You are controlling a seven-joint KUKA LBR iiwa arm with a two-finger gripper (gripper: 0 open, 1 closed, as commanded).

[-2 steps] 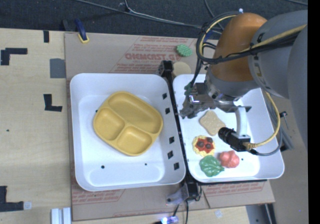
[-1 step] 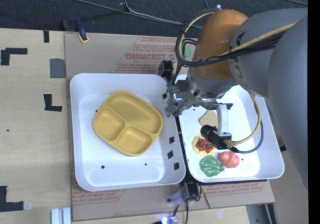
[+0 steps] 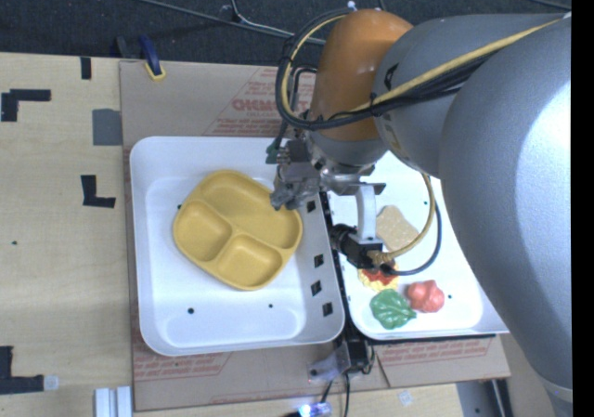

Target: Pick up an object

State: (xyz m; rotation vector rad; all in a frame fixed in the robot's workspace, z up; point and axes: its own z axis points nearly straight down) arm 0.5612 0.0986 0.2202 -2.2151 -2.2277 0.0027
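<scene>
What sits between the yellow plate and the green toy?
In the camera view, the two bins' adjoining white walls lie between the yellow plate and the green toy.

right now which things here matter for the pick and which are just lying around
Job:
gripper, over the yellow tray's edge
yellow tray, left bin
tan cracker, green toy, red toy, right bin

Lying about:
cardboard sheet
cables
blue clamp

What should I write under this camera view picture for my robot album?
Robot gripper at the edge of a yellow divided plate in the left white bin.
</scene>
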